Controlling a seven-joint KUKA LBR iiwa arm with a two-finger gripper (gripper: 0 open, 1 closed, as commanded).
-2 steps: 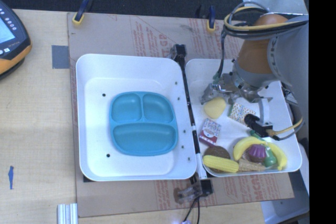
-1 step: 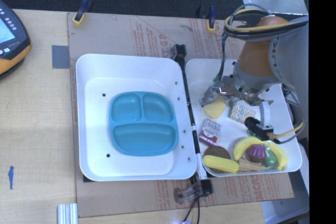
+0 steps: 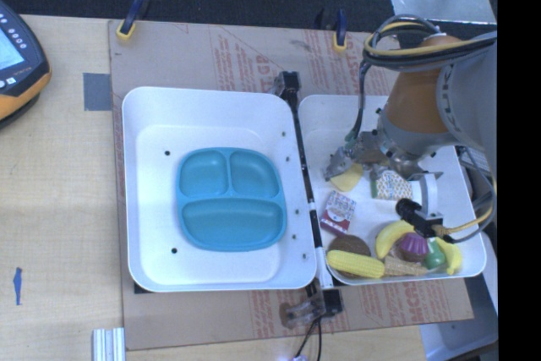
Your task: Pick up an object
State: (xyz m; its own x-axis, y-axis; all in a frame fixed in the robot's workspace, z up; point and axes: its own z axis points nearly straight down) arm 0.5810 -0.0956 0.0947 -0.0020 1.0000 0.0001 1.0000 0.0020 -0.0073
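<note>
At centre right of the frame the gripper, its finger state impossible to tell, hovers over a pale yellow piece, seemingly mid-reach; next comes closing squarely.

This is a robotics lab or test cell. A grey and orange arm with looped cables works over two white bins on a wooden desk. Cardboard is clamped down at 12 o'clock with spring clips, and a teach pendant (orange-rimmed) sits at 10 o'clock.
</note>
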